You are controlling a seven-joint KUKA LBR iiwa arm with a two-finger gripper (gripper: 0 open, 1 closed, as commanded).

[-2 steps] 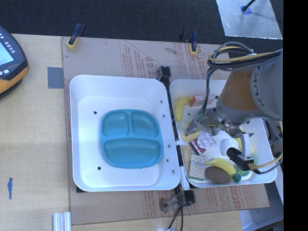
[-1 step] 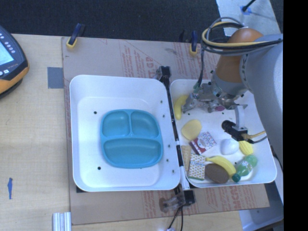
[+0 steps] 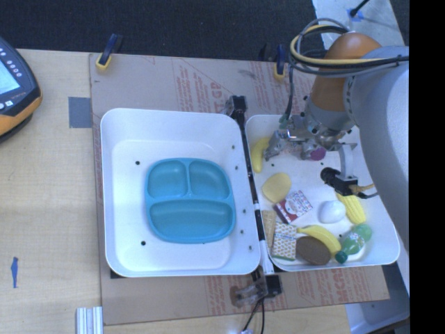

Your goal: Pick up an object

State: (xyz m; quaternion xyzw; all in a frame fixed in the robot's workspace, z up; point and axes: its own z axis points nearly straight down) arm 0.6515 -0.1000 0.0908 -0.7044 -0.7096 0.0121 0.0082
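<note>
My gripper (image 3: 290, 143) hangs low over the far end of the right bin (image 3: 389, 245), under the orange-banded wrist. A small yellow piece (image 3: 258, 156) lies just to its left against the bin wall, and a magenta piece (image 3: 317, 154) sits just to its right. Closer to the front lie a pale yellow round piece (image 3: 277, 186), a red-and-white packet (image 3: 297, 204), a white egg (image 3: 331, 211), a corn cob (image 3: 355, 208), a banana (image 3: 322, 236), a brown disc (image 3: 313, 251) and a green piece (image 3: 352, 242). Nothing shows between the fingers.
The left bin (image 3: 118, 186) holds a blue divided plate (image 3: 190, 200). A checkered packet (image 3: 283, 243) lies at the right bin's front left. An orange-and-grey device (image 3: 14, 82) sits on the bench at far left. Clamps hold the board's edges.
</note>
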